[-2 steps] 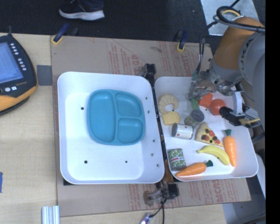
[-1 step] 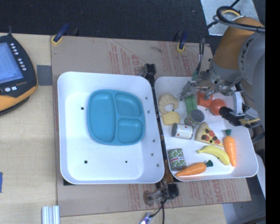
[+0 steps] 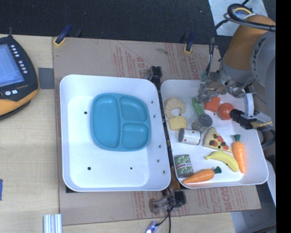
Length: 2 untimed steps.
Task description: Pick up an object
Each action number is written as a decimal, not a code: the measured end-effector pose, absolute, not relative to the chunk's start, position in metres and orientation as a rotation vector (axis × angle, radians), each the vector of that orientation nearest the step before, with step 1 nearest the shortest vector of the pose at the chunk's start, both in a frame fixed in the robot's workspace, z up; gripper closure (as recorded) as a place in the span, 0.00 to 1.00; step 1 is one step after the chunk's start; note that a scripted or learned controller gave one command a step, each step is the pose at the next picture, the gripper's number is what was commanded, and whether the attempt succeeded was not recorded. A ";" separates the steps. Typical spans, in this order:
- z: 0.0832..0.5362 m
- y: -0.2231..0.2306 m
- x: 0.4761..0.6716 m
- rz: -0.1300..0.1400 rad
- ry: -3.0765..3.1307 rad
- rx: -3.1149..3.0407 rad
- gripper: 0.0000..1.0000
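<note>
My gripper point(image 3: 209, 90) hangs over the back of the right bin point(image 3: 252, 178), just above a red-orange toy point(image 3: 213, 104) and a green bottle point(image 3: 199, 106). Around them lie a red tomato point(image 3: 226, 111), a grey can point(image 3: 202, 123), a croissant point(image 3: 174, 106), a yellow cheese piece point(image 3: 177, 123), a white can point(image 3: 189, 137), a pizza slice point(image 3: 216, 141), a banana point(image 3: 222, 159), two carrots point(image 3: 238, 154) point(image 3: 201, 176) and a green can point(image 3: 183, 165). Nothing is visibly held.
The left bin point(image 3: 77, 169) holds a blue divided plate point(image 3: 120, 122). A tablet pendant point(image 3: 9, 76) lies at the bench's left edge. The arm's body point(image 3: 247, 47) looms over the right bin's back right corner. Clamps point(image 3: 62, 35) sit on the cardboard's back edge.
</note>
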State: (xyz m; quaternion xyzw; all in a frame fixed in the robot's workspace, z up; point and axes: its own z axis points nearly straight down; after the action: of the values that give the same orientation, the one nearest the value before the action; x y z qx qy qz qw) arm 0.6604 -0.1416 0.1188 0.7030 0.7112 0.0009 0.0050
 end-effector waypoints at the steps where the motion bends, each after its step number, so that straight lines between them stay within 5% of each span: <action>1: 0.119 -0.142 0.660 0.002 2.228 2.201 0.00; 2: 0.129 -0.143 0.661 0.005 2.225 2.198 1.00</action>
State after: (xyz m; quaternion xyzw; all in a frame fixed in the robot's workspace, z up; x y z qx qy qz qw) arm 0.6609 -0.1425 0.1291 0.7027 0.7115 0.0017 0.0070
